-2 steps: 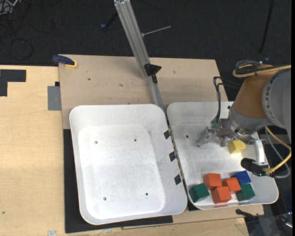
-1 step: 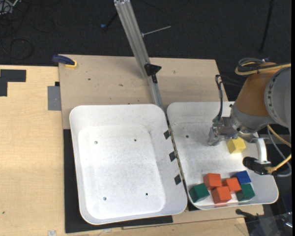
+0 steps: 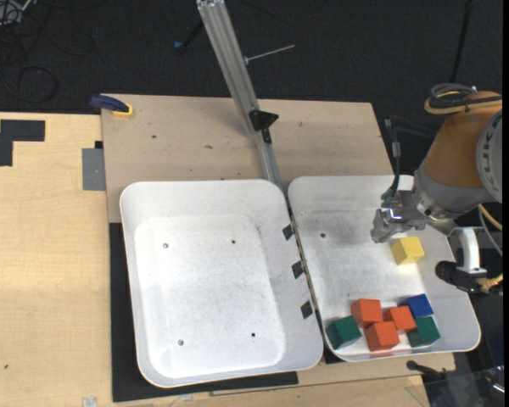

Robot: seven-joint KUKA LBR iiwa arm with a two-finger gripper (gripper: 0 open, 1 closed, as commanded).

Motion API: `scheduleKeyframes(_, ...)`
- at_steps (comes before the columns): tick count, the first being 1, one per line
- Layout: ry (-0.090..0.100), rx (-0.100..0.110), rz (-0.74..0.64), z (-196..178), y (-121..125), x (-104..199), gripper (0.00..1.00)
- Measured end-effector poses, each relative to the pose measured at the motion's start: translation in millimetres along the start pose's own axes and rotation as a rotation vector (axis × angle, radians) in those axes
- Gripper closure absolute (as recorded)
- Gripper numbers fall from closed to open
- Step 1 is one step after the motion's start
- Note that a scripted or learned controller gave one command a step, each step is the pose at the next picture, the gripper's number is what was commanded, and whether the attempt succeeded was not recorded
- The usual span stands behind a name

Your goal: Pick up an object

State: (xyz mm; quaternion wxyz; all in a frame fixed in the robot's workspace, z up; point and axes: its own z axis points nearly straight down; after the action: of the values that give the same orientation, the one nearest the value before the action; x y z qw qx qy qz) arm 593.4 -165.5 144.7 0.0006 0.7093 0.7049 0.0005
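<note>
My gripper (image 3: pixel 389 226) hangs over the right bin (image 3: pixel 339 219), near its right-hand side. A yellow block (image 3: pixel 407 249) sits just below and to the right of the gripper's tip, very close to it; whether they touch is unclear. At the bin's near edge lies a cluster of blocks: three orange ones (image 3: pixel 382 336), a blue one (image 3: pixel 420 304) and two green ones (image 3: pixel 343 331).
The left bin (image 3: pixel 204 278) adjoins the right one, with black clips (image 3: pixel 297 269) along the shared rim. A slanted aluminium bar (image 3: pixel 237 75) rises behind the bins. The grey and orange arm (image 3: pixel 462 159) reaches in from the right.
</note>
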Motion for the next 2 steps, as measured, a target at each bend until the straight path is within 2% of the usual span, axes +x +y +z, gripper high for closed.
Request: scheduleKeyframes(2, -0.001, -0.002, -0.006, -97.7, -4.5, -5.5, 1.00)
